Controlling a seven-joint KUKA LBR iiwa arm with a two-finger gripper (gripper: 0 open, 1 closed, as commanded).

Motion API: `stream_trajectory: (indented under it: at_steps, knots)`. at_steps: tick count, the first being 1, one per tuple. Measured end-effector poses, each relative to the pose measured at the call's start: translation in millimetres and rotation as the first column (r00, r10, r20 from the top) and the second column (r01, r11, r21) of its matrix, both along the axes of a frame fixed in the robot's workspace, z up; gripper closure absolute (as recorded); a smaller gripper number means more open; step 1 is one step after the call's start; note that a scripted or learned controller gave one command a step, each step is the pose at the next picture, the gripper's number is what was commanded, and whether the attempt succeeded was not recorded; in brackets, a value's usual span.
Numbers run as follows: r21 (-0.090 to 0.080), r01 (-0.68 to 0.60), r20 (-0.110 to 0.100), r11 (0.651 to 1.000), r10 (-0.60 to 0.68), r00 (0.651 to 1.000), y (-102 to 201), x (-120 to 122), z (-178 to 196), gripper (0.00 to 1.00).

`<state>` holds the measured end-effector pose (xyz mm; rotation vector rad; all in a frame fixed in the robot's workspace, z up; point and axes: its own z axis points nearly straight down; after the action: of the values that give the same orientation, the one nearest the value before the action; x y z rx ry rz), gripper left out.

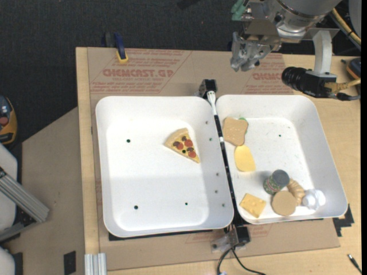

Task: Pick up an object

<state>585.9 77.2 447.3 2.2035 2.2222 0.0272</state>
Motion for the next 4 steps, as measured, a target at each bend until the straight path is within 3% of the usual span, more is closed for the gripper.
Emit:
stream_trajectory:
  at_steps: [1,2,3,4]
  knots:
    - [-0.003,0.0,-0.03,1.0,-0.001,1.0,70,-12,-80,1.0]
    - [-0.004,0.0,-0.031,1.0,-0.001,1.0,152,-20,-177,1.0]
    - [0.001,0.005,-0.014,1.0,-0.005,1.0,148,-66,-78,1.0]
    - [-0.003,0.004,-0.019,1.0,-0.005,1.0,148,-64,-73,1.0]
